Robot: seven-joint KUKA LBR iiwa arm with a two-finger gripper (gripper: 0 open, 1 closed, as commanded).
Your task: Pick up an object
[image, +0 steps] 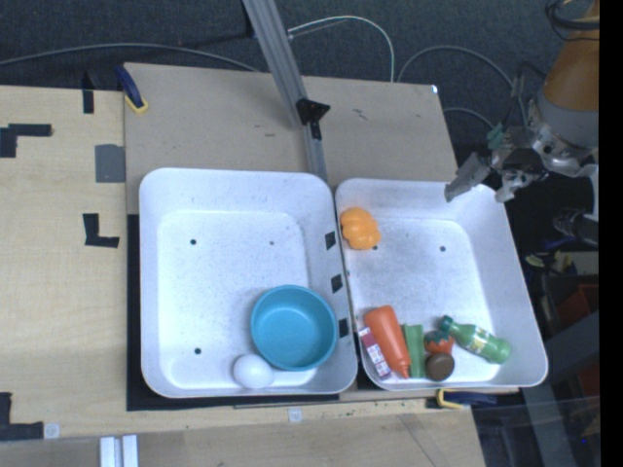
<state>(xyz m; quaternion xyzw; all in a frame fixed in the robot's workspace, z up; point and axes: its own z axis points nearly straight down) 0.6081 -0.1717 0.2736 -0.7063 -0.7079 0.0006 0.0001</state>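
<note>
The job looks like it has hardly started. The gripper (484, 175) hangs up high over the far right corner of the right bin (506, 251), and nothing is in it. Its two fingers look spread apart, with empty space between them.

All the things lie down in the bins. In the right bin, an orange toy (359, 228) sits near the far left corner. At the near end lie an orange carrot (389, 337), a green bottle (479, 341) and a small brown ball (440, 365), packed close together. In the left bin (195, 202), a blue bowl (293, 327) sits near the front with a white ball (253, 370) just beside it.

I think the arm must pick one thing, go down to it, close on it and lift.
</note>
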